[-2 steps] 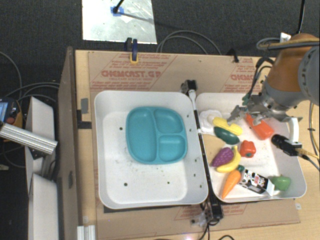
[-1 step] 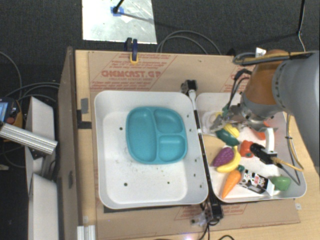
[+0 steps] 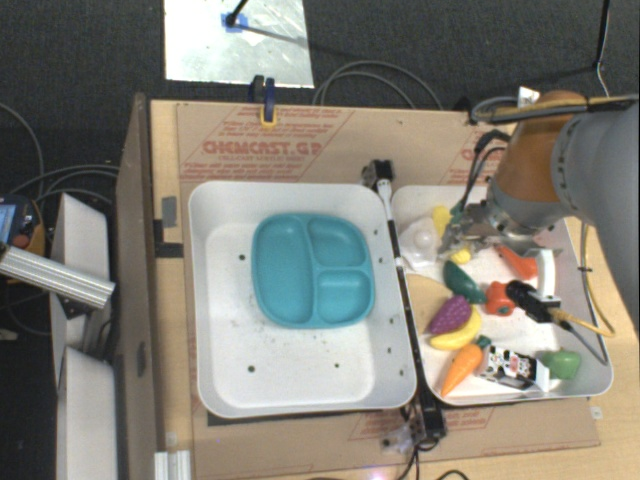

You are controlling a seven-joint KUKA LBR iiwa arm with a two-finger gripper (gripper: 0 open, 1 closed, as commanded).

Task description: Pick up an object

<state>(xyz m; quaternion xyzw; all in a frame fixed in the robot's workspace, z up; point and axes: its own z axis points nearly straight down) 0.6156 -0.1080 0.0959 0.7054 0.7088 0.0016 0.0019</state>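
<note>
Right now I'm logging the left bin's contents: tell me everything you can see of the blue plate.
The blue plate is a teal, plastic-looking divided tray with rounded corners and three compartments: one large on the left, two smaller on the right. It lies flat, face up, turned slightly askew, near the middle of the left white bin, resting on its floor. Nothing sits in it.

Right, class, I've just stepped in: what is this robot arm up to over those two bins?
The grey arm reaches in from the right, and its gripper is down in the right bin, near the back among toy foods. A purple grape bunch, a banana and a carrot lie nearer the front. Nothing can be seen held. The left bin holds a blue divided plate, untouched.
</note>
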